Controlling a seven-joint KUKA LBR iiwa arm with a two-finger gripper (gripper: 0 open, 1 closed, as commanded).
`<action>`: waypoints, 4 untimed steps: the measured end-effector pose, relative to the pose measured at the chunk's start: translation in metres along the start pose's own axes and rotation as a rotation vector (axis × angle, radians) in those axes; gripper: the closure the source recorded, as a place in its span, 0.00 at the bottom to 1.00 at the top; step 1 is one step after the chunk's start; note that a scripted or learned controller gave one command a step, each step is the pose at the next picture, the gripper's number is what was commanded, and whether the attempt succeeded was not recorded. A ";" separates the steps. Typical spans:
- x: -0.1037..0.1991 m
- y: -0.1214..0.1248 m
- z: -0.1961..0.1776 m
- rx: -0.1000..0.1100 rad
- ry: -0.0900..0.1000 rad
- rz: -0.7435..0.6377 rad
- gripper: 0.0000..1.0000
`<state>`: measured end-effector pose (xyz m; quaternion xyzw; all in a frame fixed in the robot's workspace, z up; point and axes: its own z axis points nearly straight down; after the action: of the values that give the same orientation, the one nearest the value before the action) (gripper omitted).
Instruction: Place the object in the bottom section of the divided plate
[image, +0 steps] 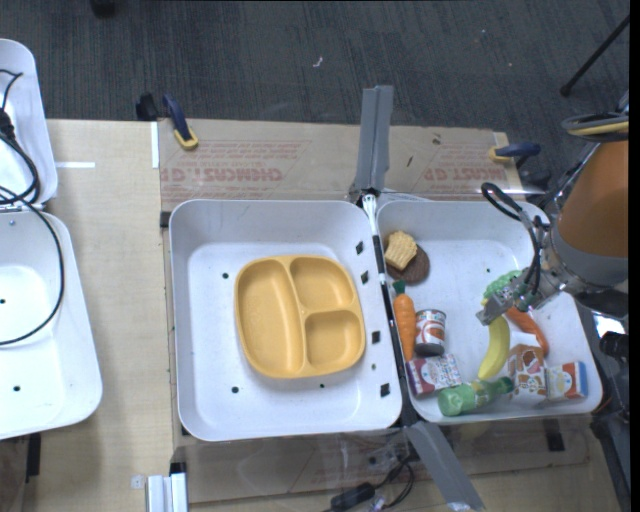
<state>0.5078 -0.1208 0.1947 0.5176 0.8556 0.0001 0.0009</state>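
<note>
The yellow divided plate (299, 315) lies in the left bin (200, 330), with one long section on its left and two smaller ones on its right; nothing lies on it. My gripper (500, 303) is low in the right bin (462, 240), at a green leafy object (503, 288) and just above the top of a banana (493, 348). An orange piece (527, 328) lies right beside it. The arm's orange band (598, 200) is above, at the right edge.
The right bin also holds a waffle on a brown disc (403, 254), a carrot (404, 322), a small can (430, 331), a green bottle (470, 397) and two cartons (548, 380). A grey divider post (375, 140) stands between the bins.
</note>
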 end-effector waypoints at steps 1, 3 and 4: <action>0.016 -0.015 -0.038 0.000 0.000 -0.166 1.00; 0.196 0.069 0.004 0.002 0.001 -0.315 1.00; 0.225 0.145 -0.007 0.001 0.001 -0.493 1.00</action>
<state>0.5318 0.1460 0.2018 0.2933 0.9560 -0.0005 0.0001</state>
